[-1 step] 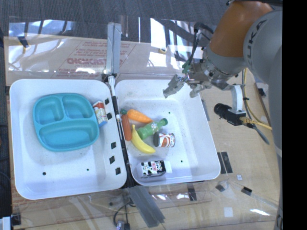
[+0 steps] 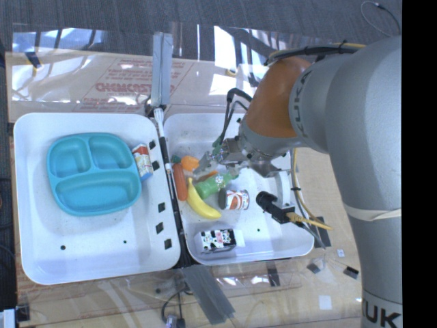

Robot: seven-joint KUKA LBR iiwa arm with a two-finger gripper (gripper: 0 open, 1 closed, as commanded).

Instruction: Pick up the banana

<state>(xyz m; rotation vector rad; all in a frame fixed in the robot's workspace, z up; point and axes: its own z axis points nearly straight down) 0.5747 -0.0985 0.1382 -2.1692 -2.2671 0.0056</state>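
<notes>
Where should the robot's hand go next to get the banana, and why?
Probably a little toward the near edge of the bin and down. The gripper sits over the green item, while the banana lies just beyond it, toward the front, between the carrot and the small can. Nothing lies on the banana, so it looks reachable.
</notes>
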